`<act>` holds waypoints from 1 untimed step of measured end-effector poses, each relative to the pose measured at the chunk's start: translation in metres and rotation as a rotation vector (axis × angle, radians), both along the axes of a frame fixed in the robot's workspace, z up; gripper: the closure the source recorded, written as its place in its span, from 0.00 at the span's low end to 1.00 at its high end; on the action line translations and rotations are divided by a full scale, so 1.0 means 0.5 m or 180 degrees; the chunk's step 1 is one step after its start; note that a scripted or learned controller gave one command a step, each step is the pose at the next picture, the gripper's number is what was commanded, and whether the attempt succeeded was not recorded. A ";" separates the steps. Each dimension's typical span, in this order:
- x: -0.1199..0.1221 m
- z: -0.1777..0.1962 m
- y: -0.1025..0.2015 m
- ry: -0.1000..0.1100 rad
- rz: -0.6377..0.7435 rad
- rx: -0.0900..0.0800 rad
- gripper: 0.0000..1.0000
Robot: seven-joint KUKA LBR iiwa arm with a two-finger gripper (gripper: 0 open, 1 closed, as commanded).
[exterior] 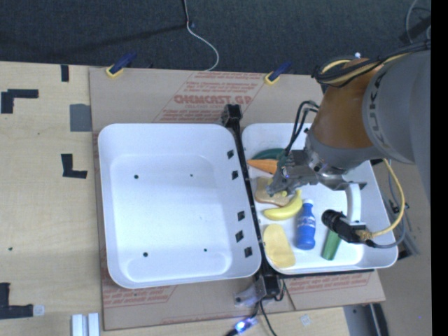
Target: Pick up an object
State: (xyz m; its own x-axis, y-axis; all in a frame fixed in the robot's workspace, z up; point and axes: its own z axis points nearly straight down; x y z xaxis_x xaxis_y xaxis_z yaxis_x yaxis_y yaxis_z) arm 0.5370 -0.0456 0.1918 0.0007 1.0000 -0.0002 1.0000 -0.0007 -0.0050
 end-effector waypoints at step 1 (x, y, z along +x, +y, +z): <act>-0.094 0.050 0.025 -0.0001 0.0006 0.0006 1.00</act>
State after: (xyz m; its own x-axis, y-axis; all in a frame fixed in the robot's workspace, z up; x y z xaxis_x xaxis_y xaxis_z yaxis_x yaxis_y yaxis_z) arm 0.4898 -0.0334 0.2169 -0.0011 1.0000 0.0016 1.0000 0.0011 -0.0047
